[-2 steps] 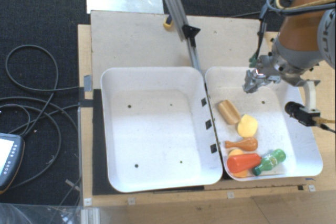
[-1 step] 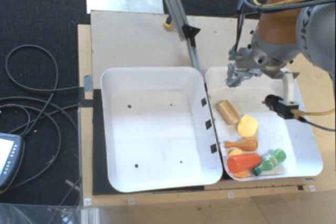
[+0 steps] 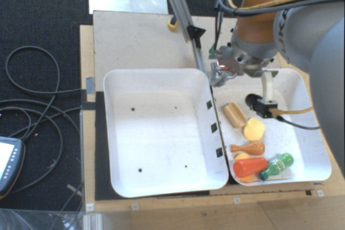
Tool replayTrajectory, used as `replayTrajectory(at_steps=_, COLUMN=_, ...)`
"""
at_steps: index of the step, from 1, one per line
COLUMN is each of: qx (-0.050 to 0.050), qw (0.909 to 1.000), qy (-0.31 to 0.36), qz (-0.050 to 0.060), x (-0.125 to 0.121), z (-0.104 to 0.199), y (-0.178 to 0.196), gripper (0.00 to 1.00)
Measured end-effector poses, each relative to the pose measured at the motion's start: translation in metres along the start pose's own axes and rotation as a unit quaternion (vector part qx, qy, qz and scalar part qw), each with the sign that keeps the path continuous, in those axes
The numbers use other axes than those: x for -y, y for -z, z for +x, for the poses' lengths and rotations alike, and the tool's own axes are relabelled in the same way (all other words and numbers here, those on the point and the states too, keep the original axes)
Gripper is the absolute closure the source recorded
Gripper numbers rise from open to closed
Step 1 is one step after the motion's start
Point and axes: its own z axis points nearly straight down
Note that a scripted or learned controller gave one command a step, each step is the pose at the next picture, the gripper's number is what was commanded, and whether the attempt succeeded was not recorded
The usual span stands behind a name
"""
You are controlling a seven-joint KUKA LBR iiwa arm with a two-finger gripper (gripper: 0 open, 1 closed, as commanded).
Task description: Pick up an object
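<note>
Items, right bin [image 3: 302,89], five pieces grouped along its left wall and near edge:
- Roll [image 3: 234,114], tan, lying flat; long axis from upper left to lower right; the nearest piece to the end effector but apart from it
- Lemon [image 3: 254,129], yellow, round, just beside the roll's lower end
- Drumstick [image 3: 249,148], orange; long axis nearly level across the view, thin end left, thick end right, below the lemon
- Pepper [image 3: 249,167], red, on its side; long axis left to right, near the front rim
- Bottle [image 3: 277,166], green, on its side; long axis from lower left to upper right, its low end touching the pepper

End effector [image 3: 218,77]: at the far left corner of the right bin, by the rim the two bins share. Nothing seen in its grasp; how far open cannot be told, and contact with the rim cannot be told. Arm [image 3: 302,19] grey, orange at the wrist, entering from the right.

Left bin [image 3: 116,116]: white, shallow, a few dark specks on its floor.

Surface [image 3: 135,40]: pale board carrying both bins side by side. A grey pole [image 3: 178,2] slants down across it toward the bins' far corner.

Room: dark carpet floor [image 3: 43,8]; black cables [image 3: 32,94] looped at the left; a screen [image 3: 8,161] at the left edge
</note>
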Motion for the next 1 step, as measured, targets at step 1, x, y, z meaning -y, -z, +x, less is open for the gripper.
replayTrajectory(at_steps=1, qx=0.000, qw=1.0000, qy=-0.001, qz=0.000, x=-0.0105, z=0.0417, y=-0.0031, gripper=1.00)
